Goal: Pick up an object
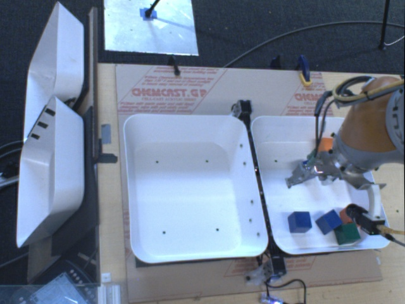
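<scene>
I am reaching in from three o'clock, my grey arm (pixel 373 128) with its orange band hanging over the right bin (pixel 278 138). My claw (pixel 302 175) is hovering above the middle of that bin's floor, pointing toward nine o'clock; whether it is spread or closed I cannot tell from this slant, and nothing is showing in it. The blocks are sitting at the bin's five o'clock corner: a blue cube (pixel 300 221) standing alone, and just beside it toward three o'clock a second blue block (pixel 328 221) touching a green block (pixel 347 234), with an orange piece (pixel 347 215) peeking behind them. The left bin (pixel 136 132) is lying alongside at nine o'clock.
</scene>
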You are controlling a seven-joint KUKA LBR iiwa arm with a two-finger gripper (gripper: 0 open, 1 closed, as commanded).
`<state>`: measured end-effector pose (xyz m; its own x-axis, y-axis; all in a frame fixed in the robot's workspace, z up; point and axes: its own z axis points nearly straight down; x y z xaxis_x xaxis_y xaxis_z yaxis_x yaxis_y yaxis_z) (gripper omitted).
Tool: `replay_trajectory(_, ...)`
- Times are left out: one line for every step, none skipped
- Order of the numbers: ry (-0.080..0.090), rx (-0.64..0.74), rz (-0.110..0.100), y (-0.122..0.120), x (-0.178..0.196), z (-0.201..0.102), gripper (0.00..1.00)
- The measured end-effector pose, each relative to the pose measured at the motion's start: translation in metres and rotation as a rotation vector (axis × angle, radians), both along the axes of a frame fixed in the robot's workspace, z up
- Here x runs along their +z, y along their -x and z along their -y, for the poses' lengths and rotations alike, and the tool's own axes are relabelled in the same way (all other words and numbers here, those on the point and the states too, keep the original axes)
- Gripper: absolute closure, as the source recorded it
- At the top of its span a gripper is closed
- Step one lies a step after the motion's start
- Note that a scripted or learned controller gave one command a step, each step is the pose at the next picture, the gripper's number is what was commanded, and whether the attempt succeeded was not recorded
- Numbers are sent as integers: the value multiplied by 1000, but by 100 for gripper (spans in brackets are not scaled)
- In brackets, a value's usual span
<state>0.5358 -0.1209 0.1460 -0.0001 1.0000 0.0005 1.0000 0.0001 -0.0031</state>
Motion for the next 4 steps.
replay_trajectory(1,0,5,-1,13,0,100)
replay_trajectory(2,0,9,-4,75,3,100)
replay_trajectory(1,1,8,-5,119,3,100)
replay_trajectory(-1,4,3,2,104,-47,100)
